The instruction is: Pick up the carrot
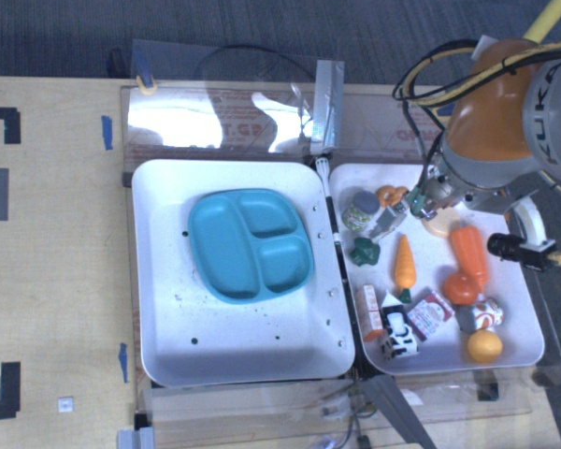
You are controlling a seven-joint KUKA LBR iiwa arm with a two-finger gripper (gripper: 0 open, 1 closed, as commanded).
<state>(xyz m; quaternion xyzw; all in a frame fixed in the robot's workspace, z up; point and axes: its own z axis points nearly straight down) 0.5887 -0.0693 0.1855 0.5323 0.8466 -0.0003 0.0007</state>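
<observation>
the claw (390,218) hangs low over the back of the right bin (533,344), near the jar (358,210). i cannot tell how wide it is. nothing looks held in it. the carrot (405,262) lies just in front of the claw, a bit to its right in the picture, and apart from it. it lies long from back to front, with its thin tip toward the claw and its green end (403,295) away. so i think the claw must come forward a little and go down.
</observation>
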